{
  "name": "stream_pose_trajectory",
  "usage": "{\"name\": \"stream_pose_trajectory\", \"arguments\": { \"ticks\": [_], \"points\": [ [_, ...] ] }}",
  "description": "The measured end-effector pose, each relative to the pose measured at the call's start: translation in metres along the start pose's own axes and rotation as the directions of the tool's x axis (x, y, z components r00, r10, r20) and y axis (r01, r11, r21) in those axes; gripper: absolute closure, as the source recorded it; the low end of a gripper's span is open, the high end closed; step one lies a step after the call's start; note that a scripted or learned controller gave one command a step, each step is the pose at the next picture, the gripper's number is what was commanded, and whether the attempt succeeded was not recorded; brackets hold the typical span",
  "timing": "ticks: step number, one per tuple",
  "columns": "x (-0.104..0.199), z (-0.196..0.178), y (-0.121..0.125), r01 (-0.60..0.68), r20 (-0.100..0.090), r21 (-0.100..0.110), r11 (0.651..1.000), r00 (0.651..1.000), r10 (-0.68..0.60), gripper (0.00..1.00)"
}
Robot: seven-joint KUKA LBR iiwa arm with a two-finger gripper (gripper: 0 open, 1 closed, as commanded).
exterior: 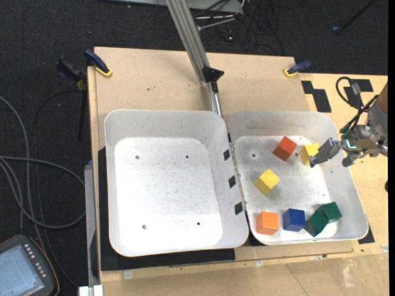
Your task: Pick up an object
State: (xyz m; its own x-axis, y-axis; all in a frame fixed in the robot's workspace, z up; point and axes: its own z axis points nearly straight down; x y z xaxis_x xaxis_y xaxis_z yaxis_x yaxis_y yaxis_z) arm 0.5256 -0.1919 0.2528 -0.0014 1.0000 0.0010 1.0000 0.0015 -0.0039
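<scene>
step: approach | jaws [337, 151] open, holding nothing, just beside yellow block [308, 153] in right bin [345, 184] | next: centre over block, lower, close

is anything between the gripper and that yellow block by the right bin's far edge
Nothing visible stands between them. The gripper is right beside the yellow block at the right bin's far right side, one dark finger reaching to it. The red-orange block lies on the block's other side, away from the gripper.
</scene>
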Motion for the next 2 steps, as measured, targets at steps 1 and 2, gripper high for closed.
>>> {"name": "stream_pose_trajectory", "arguments": {
  "ticks": [1,2],
  "points": [
    [0.0,-0.002,0.001,-0.001,0.001,-0.004,1.0,1.0,0.001,0.0],
    [-0.001,0.043,-0.006,-0.002,0.0,0.0,1.0,1.0,0.002,0.0]
  ]
}}
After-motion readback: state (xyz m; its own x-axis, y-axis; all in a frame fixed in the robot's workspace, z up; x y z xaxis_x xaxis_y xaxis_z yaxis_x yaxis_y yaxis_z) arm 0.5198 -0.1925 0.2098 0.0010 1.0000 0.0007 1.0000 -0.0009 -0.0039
